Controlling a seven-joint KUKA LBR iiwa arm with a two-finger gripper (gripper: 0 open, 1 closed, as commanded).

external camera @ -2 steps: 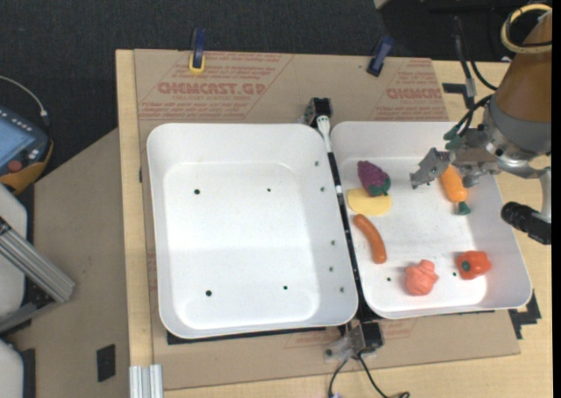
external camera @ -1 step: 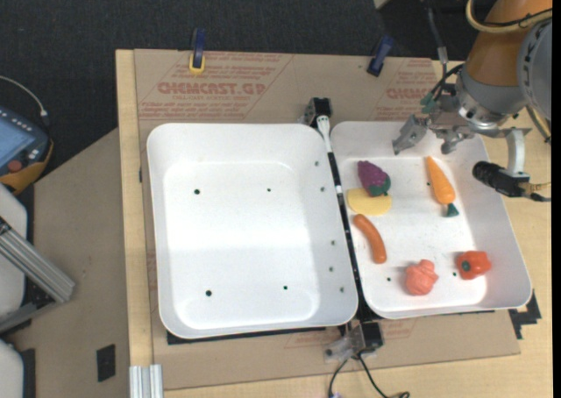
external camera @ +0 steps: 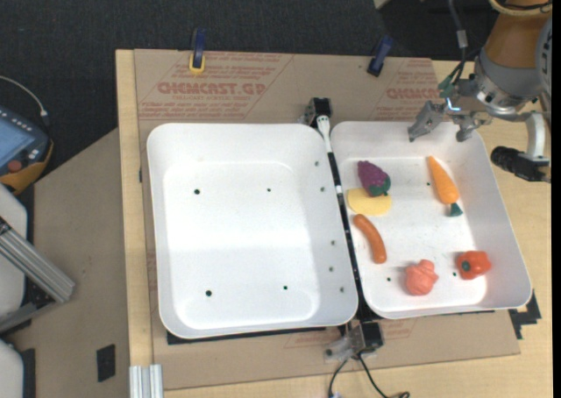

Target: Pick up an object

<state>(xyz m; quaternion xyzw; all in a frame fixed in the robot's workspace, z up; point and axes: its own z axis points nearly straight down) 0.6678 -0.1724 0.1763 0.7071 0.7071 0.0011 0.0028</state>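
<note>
Nothing is picked yet: the pincer (external camera: 443, 120) hangs open and empty over the right bin's (external camera: 501, 238) far edge, just above the carrot (external camera: 443, 181), with every toy lying inside.

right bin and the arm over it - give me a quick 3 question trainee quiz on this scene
1. How many toy foods lie in the right bin?
2. True or false: the gripper is above the bin's far rim, with nothing between its fingers.
3. Which item lies nearest the gripper? A) carrot B) sausage C) tomato

Key
1. Six: the purple grapes, a yellow piece, the sausage, the carrot, a pink piece and the tomato.
2. True. The fingers are spread and nothing sits between them.
3. A, the carrot.
</note>
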